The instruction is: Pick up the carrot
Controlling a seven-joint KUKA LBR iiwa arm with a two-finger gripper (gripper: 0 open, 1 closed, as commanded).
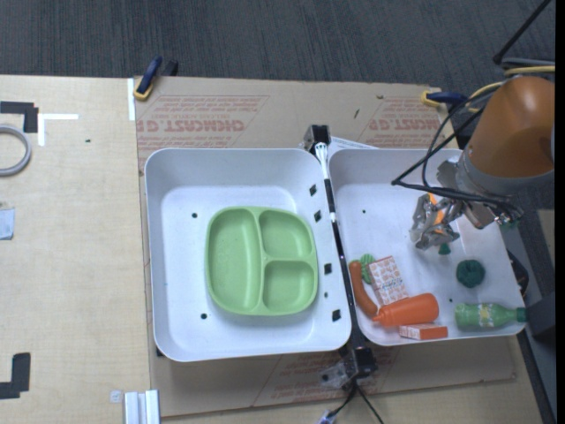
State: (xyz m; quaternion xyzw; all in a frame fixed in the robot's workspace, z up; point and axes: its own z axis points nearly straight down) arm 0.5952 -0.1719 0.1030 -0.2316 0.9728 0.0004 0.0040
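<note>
Orange carrot [408, 310], one: long axis near level, perhaps tipped up rightward. Bins: two. Gripper [434, 228]: jaw state unclear.

The orange carrot [409, 310] lay flat, tilted slightly, near the front edge of the right bin [371, 179].

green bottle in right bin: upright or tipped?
Tipped. The green bottle lies on its side on the right bin floor, near the carrot.
</note>
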